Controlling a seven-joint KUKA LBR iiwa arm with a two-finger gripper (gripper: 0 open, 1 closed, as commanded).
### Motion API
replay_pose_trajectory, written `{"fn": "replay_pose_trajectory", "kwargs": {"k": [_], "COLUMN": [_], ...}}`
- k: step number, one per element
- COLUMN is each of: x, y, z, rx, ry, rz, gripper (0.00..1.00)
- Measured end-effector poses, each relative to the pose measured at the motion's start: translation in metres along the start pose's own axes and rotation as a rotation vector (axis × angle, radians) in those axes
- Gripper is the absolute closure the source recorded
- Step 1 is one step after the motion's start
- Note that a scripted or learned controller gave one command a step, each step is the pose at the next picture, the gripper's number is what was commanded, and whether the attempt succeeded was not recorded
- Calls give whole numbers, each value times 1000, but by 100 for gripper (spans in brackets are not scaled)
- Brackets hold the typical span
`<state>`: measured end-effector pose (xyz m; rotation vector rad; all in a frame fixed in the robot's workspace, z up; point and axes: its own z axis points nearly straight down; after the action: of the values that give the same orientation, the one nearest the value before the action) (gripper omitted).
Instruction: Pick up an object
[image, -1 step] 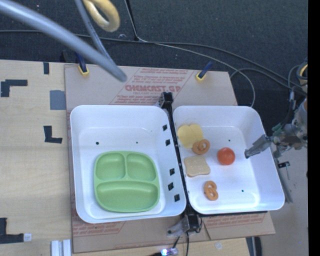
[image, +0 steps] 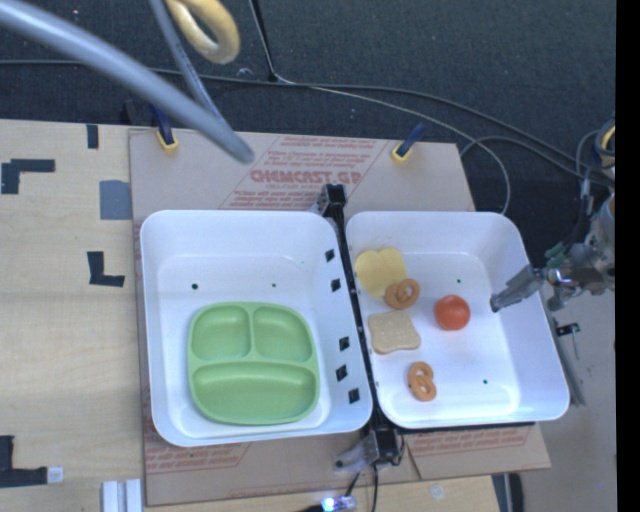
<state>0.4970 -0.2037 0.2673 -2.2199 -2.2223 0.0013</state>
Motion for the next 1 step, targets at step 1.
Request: {"fn": "replay_pose_trajectory", "kwargs": {"k": [1], "x": [6], "y": [2], "z": [45], "rx": [4], "ry": [1], "rz": [0], "gripper": [0]}}
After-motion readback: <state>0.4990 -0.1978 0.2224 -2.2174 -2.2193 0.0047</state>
